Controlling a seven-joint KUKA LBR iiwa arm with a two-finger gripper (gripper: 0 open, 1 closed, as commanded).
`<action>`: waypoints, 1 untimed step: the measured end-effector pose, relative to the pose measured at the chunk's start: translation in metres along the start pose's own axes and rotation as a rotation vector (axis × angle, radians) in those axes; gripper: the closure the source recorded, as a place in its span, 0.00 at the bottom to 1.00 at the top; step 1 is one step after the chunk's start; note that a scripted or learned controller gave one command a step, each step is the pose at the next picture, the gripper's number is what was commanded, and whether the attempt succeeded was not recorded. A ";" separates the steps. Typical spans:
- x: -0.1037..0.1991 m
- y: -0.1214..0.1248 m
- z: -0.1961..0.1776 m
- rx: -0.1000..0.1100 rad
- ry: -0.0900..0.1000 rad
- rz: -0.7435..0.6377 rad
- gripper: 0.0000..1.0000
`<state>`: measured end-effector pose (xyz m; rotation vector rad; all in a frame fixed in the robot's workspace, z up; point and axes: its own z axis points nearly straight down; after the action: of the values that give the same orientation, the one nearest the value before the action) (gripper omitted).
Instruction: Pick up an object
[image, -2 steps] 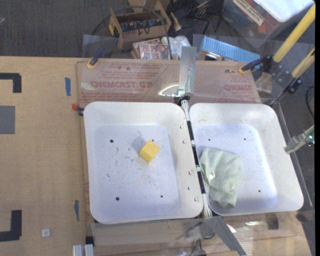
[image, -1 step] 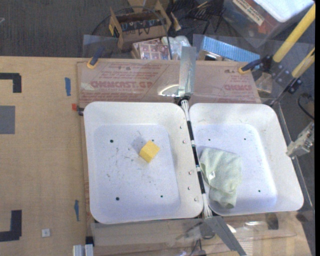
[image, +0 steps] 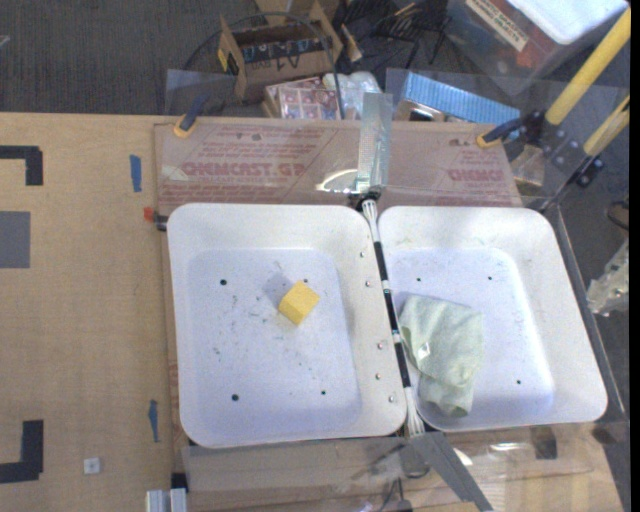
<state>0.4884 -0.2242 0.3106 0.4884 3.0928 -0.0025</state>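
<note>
Yellow and small, the block (image: 298, 303) lies on the floor of the left bin (image: 190, 250), a little above and right of the floor's middle, one corner turned toward the near edge. It stands apart from every wall of the bin and touches nothing else. The floor around it is flecked with dark specks and smudges (thickest just to the left of the block), and a few small dark holes mark the floor's corners.

The right bin (image: 560, 250) holds a pale green cloth (image: 445, 350), crumpled into a loose heap. The cloth sits in the near left part of that bin, close against the wall beside the seam where the two bins meet, and its lower end reaches up the near wall. A white cord (image: 380, 270) runs along that seam between the bins.

Both bins rest on a light wooden bench (image: 80, 300). Behind them lies a flat cardboard sheet (image: 260, 165) with red print, with an orange clamp (image: 185, 125) at its far left corner. A strip of blue tape (image: 135, 172) sits on the bench to the left of the cardboard, and black corner marks (image: 25, 165) show near the bench's left edge.
</note>
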 end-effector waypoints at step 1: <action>0.018 0.035 -0.069 -0.001 -0.001 -0.474 1.00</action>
<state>0.4811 -0.1855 0.3796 -0.2521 3.1207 -0.0049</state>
